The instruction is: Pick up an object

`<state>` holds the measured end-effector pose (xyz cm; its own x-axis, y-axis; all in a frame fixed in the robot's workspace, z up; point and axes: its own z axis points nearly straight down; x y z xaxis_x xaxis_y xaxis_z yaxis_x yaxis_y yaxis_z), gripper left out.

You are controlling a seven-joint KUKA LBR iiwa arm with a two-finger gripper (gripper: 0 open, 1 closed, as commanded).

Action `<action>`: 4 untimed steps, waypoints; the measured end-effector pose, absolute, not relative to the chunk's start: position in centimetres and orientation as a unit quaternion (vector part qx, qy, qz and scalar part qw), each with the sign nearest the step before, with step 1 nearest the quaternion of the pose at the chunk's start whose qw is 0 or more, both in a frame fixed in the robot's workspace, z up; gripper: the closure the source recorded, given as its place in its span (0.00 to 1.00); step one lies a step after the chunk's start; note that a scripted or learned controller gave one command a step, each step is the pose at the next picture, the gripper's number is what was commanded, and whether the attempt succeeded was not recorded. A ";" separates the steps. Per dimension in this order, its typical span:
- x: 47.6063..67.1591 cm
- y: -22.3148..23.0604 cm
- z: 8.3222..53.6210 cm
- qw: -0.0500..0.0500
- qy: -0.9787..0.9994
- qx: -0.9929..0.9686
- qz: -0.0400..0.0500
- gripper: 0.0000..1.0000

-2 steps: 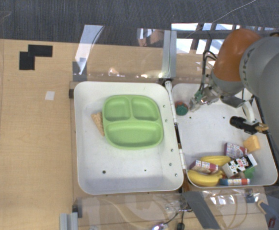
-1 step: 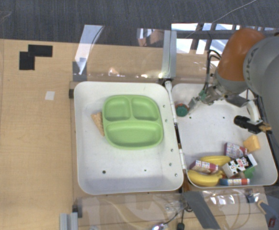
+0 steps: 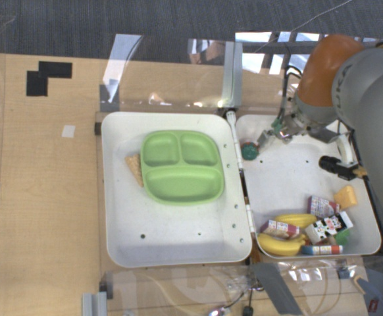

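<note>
My gripper (image 3: 270, 135) hangs over the far left part of the right bin (image 3: 290, 176), reaching in from the grey arm with its orange band at the upper right. A small dark green ball (image 3: 249, 152) lies just to its left and slightly nearer, close to the bin's left wall. I see nothing held in the gripper. In the near right corner of that bin lie two yellow bananas (image 3: 285, 232), a small pink carton (image 3: 278, 228), a black-and-white box (image 3: 330, 227), a yellow wedge (image 3: 345, 196) and a marker (image 3: 322, 249).
The left bin (image 3: 119, 229) holds a green divided plate (image 3: 181, 166) with a tan wafer-like piece (image 3: 135, 168) beside its left edge. A raised divider (image 3: 239, 170) separates the bins. The middle of the right bin's floor is bare white.
</note>
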<state>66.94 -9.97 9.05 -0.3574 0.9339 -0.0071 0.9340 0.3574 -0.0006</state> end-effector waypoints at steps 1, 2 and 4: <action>67.1 -10.8 23.4 0.005 0.794 0.607 0.003 0.00; 67.0 -9.9 9.0 0.001 0.826 0.564 0.000 0.00; 62.3 -9.0 9.1 0.005 0.794 0.607 0.004 0.00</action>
<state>62.32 -8.97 9.06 -0.2620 0.9651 -0.0033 0.9650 0.2620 0.0127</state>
